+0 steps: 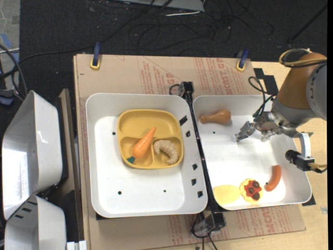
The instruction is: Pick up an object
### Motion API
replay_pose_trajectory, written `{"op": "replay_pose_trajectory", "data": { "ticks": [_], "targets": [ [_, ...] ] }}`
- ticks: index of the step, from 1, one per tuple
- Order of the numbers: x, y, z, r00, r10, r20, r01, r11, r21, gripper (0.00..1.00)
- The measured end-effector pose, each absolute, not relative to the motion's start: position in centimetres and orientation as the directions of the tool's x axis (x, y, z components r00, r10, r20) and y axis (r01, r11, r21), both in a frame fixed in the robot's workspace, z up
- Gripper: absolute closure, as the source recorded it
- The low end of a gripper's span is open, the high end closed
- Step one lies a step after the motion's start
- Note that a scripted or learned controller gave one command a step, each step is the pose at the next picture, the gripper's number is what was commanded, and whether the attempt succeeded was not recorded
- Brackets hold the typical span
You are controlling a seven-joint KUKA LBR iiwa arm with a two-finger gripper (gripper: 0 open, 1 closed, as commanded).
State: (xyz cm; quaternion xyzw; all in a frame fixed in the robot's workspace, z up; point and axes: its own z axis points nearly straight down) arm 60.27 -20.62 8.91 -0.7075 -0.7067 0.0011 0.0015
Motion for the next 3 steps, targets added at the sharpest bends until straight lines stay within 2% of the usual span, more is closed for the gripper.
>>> {"op": "replay_pose_trajectory", "data": {
  "ticks": [1,2,3],
  "targets": [
    [60.4,-20.6,10.3,0.001,1.0,-0.001,1.0,-0.001,0.002,1.0],
    [61.2,-20.8,16.6,-0.003,1.0,-0.003,1.0,0.003,0.007,1.0],
    [60.8,-20.9,22.9,-0.002,1.0,-0.003,1.0,0.002,0.007,1.0]
  ]
}}
